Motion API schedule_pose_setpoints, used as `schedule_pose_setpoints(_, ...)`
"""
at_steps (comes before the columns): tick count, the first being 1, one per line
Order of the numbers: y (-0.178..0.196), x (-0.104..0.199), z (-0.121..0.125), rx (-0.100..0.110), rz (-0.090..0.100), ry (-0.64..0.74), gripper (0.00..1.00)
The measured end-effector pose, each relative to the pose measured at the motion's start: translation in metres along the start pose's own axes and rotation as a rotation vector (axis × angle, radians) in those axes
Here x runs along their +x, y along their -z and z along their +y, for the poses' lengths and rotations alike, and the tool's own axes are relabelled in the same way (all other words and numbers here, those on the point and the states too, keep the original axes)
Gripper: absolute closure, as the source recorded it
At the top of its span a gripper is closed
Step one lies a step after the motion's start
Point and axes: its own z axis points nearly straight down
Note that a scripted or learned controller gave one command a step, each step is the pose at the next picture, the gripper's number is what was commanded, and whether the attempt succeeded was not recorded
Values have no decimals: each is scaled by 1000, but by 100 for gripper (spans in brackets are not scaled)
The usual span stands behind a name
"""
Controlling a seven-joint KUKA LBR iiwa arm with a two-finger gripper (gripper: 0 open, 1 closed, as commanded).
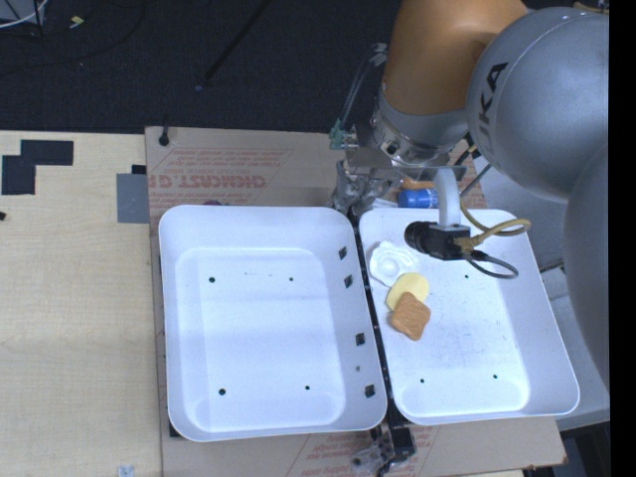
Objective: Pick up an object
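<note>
In the right bin (497, 366), near its left wall, three small things lie close together: a white flat piece (391, 262), a pale yellow round piece (407, 288) touching it from the front, and a brown toast-like piece (410, 317) at the front. A small blue thing (417, 199) shows at the bin's back rim, partly hidden under the wrist. My gripper (351, 193) hangs over the back end of the divide between the two bins, behind and left of the white piece. Nothing is seen between its tips.
The left bin (248, 405) stands beside the right one, their walls meeting at a dark seam (363, 316). Brown cardboard (238, 172) lies beneath both bins. The arm's large grey and orange body (517, 78) covers the back right.
</note>
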Motion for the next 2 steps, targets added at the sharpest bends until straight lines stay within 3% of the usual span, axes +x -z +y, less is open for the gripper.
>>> schedule_pose_setpoints(1, 20, 46, -49, -5, -2, -4, 100)
schedule_pose_setpoints(2, -35, 132, -88, 3, -4, -1, 100)
